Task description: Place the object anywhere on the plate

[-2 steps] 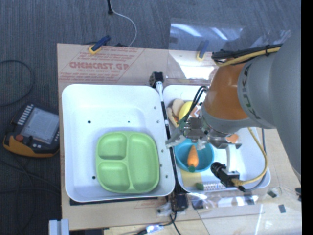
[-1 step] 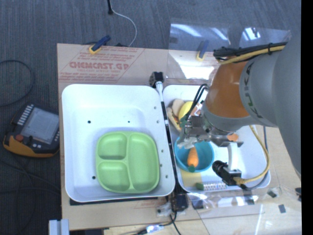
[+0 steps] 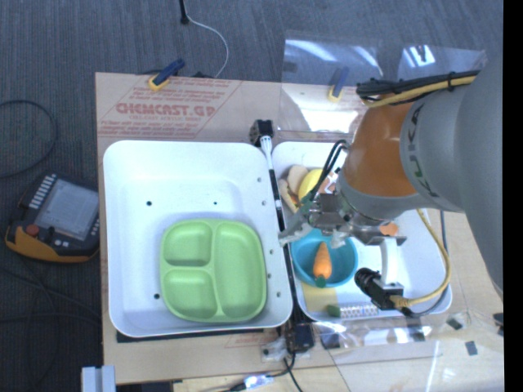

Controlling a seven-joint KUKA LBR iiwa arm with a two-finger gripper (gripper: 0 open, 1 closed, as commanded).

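Note:
A green divided plate [image 3: 214, 269] lies in the front half of the left white bin [image 3: 131, 178]. In the right bin [image 3: 425, 296], a blue bowl [image 3: 302, 261] holds an orange carrot-shaped piece [image 3: 323, 261]. The arm's wrist hangs over the right bin, and my gripper [image 3: 328, 224] sits just above the bowl's far rim, close to the carrot piece. The wrist body hides how the gripper stands. A yellow object [image 3: 309, 182] lies behind the gripper, partly covered by the arm.
A small green item [image 3: 333, 309] and a white piece [image 3: 389, 260] lie in the right bin near the bowl. The ridge between the bins [image 3: 278, 219] separates the bowl from the plate. A teach pendant [image 3: 57, 219] rests on the floor at the left.

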